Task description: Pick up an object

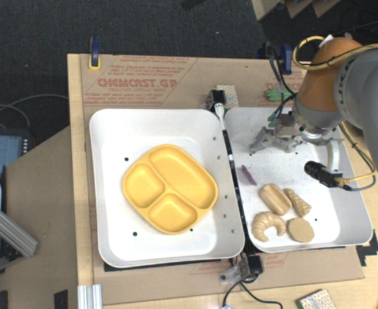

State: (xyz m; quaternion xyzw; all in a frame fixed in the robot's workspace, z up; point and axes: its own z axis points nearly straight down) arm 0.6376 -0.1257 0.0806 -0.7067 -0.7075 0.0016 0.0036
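Over the right bin (343,234), you are seeing the grey arm (362,82) reaching in from the right, its orange band (324,76) sitting above the wrist. Its gripper (275,140) is hanging above the bin's far part, well apart from the food pieces. You cannot tell from this slant whether the jaws are apart or together; nothing is showing between them. Toward the near side of that bin, four tan food pieces are lying close together: a bread roll (275,198), a ridged pastry (298,201) just beside it, a croissant (268,225) and a round cookie (301,230). A small purple object (246,174) is lying near the bin's left wall. Across in the left bin (105,192), a yellow divided plate (169,188) is resting flat.
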